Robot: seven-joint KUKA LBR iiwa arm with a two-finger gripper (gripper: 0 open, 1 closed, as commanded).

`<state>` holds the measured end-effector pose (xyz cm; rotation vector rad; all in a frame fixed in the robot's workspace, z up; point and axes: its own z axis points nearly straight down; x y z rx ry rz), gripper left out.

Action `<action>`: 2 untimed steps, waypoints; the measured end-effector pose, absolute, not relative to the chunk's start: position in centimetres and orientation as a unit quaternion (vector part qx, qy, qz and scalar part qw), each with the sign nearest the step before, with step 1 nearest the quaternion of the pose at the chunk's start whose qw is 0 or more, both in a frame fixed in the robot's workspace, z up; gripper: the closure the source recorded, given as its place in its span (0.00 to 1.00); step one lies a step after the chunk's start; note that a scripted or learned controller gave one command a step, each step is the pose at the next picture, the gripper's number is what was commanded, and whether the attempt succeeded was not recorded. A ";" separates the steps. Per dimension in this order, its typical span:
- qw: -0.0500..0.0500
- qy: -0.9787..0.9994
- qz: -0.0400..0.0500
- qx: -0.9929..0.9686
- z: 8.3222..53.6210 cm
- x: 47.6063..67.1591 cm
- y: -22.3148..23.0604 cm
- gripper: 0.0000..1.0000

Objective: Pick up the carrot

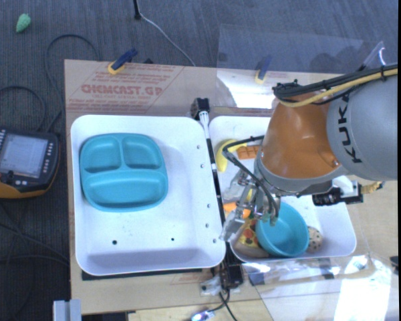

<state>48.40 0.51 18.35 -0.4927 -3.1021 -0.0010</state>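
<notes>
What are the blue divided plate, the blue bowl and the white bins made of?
The blue divided plate looks like moulded plastic: one even colour, rounded compartment edges, soft sheen. The blue bowl seems the same sort of plastic, smooth and uniformly coloured. The left white bin and right white bin look like matte plastic with rounded rims, though painted metal cannot be ruled out.

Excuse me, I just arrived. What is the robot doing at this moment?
A KUKA arm reaches from the right into the right bin, and its gripper is low among a cluster of small items beside a blue bowl. Something orange lies near the gripper; it may be the carrot, but this is too small to confirm, and a grasp cannot be seen. The left bin holds a blue divided plate, untouched.
</notes>
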 end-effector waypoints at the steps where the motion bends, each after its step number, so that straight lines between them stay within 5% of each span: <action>1: 0.000 -0.981 0.000 -0.194 18.3 48.4 2.2 0.00; 2: 0.000 -0.981 0.000 -0.195 18.3 48.4 2.3 0.00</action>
